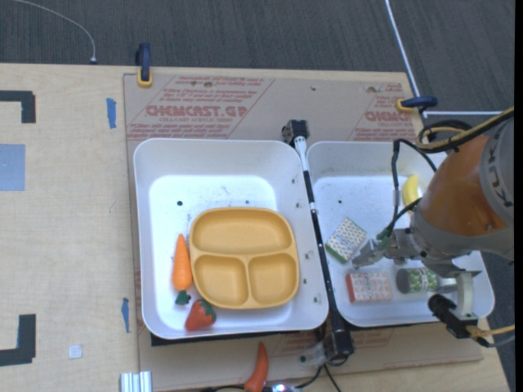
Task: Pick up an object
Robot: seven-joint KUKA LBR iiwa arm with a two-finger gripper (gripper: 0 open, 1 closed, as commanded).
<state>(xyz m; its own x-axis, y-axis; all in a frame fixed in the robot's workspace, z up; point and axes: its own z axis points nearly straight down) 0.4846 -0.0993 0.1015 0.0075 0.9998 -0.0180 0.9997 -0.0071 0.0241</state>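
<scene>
The small patterned packet (346,238) lies near the right bin's (359,158) left wall, with a pinkish packet (369,286) at the near wall. The pincer (369,251) hovers between them, holding nothing; its opening I cannot tell. This looks like the approach: next, descend squarely. The arm (466,198) leans in from the desk's right edge.

You're looking at a robotics lab: plywood bench (57,243) with blue tape marks, printed board (245,104) clamped at 12 o'clock, two white bins (155,170), toy carrot (181,262), grey carpet (245,15), KUKA arm (466,194) entering at 3 o'clock
</scene>
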